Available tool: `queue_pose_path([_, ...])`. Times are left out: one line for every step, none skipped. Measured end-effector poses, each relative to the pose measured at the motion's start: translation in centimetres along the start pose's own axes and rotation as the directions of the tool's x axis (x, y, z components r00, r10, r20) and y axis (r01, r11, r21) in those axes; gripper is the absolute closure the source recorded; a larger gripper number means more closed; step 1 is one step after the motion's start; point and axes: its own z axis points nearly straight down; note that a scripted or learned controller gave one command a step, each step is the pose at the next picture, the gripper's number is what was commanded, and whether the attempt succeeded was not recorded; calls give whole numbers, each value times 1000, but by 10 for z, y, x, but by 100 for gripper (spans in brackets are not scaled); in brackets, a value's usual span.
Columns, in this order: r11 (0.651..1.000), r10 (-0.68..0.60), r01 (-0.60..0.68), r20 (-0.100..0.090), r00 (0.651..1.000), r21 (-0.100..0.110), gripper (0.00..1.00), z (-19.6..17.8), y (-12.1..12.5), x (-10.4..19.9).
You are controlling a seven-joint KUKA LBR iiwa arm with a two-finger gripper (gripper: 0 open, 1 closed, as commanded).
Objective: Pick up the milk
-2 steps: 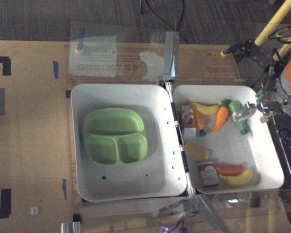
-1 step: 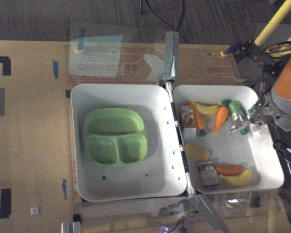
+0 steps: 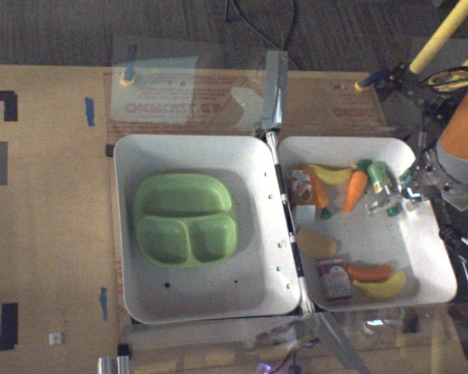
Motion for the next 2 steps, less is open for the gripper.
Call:
queue_pose_path([924,383,-383,1,924,-5,0,53,5,20])
queue_pose_path([924,383,-383,4,924,-7,100,42,5,18])
